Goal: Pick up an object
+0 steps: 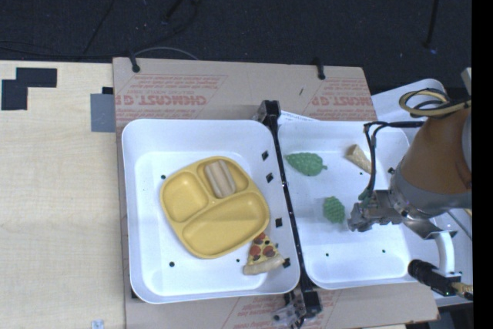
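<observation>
Across the right bin (339,273), bare white floor lay open from five to seven o'clock. The gripper (360,218) hung low near the bin's middle; whether it was spread or pressed together could not be told. Just beside it at nine o'clock sat a small, knobbly green bunch of grapes (333,209), well clear of every wall.

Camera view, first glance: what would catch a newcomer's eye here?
The yellow divided plate in the left bin, holding a hot dog in one compartment, with a pizza slice just beside its lower right edge. In the right bin, the end effector sits low beside a small green piece; a green leaf lies farther back.
</observation>
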`<act>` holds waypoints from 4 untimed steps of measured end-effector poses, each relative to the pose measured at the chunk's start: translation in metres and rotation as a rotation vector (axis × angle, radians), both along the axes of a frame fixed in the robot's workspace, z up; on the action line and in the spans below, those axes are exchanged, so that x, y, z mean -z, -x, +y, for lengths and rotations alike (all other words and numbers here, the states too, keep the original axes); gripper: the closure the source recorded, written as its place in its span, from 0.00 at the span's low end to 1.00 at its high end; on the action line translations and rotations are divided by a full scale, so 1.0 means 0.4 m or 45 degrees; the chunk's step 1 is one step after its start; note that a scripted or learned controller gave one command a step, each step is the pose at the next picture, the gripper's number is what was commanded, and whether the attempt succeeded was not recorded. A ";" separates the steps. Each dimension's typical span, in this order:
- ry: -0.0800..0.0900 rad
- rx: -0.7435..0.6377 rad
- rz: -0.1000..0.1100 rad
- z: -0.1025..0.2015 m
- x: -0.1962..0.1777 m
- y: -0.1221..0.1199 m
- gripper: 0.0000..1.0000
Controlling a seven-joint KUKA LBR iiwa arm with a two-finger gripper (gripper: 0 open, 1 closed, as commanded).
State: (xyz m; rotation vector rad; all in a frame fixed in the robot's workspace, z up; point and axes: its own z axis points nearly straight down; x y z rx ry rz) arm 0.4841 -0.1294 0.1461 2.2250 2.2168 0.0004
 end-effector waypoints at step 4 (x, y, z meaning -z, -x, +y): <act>-0.003 -0.011 0.005 0.223 -0.255 -0.067 1.00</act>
